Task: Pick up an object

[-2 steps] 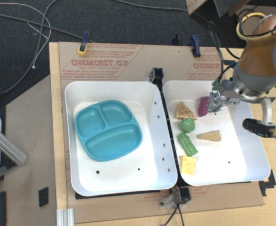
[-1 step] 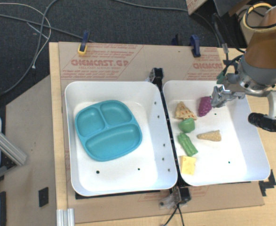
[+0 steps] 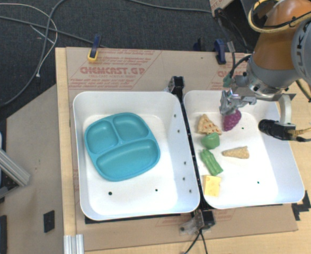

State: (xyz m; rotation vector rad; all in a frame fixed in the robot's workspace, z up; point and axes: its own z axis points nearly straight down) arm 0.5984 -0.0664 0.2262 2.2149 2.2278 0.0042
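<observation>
My gripper (image 3: 229,109) hangs over the back of the right bin (image 3: 272,189), directly above a purple bunch of grapes (image 3: 231,121) and touching or nearly touching its top. Left of the grapes lies a tan pizza-like wedge (image 3: 208,125), with a small round green piece (image 3: 212,140) just below it. Further toward the front are a long green pickle (image 3: 212,162), a pale bread wedge (image 3: 236,153) and a yellow cheese block (image 3: 212,186).
The left bin (image 3: 91,194) holds a blue divided plate (image 3: 122,145). A black fitting with a cable (image 3: 276,128) sticks out over the right bin's right side. Blue clamps (image 3: 95,46) (image 3: 221,51) sit at the cardboard's back edge.
</observation>
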